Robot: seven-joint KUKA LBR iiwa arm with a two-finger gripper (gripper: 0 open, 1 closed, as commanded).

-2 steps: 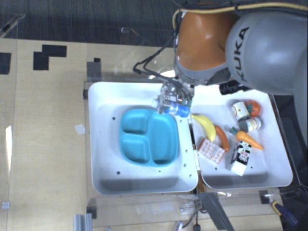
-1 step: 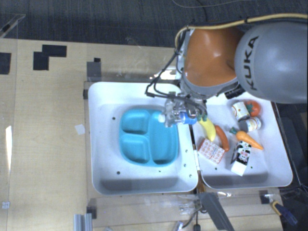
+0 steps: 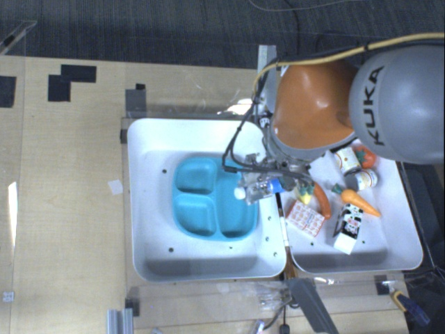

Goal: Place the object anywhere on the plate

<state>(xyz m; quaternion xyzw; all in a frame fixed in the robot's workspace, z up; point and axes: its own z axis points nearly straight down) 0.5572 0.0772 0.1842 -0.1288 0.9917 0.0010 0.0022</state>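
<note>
A blue plate (image 3: 208,202) with three compartments lies in the left white bin (image 3: 149,186). My gripper (image 3: 259,185) hangs over the plate's right rim, close to the divider between the two bins, under the arm's orange band (image 3: 309,106). Something small and pale (image 3: 240,193) shows at the gripper's tip above the plate's right compartment, and a bit of blue (image 3: 275,185) sits beside it. I cannot make out what either one is, or whether they touch the gripper.
The right bin (image 3: 403,256) holds several items: a red-patterned white box (image 3: 306,218), a red pepper-like piece (image 3: 322,199), an orange carrot (image 3: 360,203), a black-and-white carton (image 3: 349,227) and small cans (image 3: 349,161). Black cables (image 3: 240,141) loop down from the wrist.
</note>
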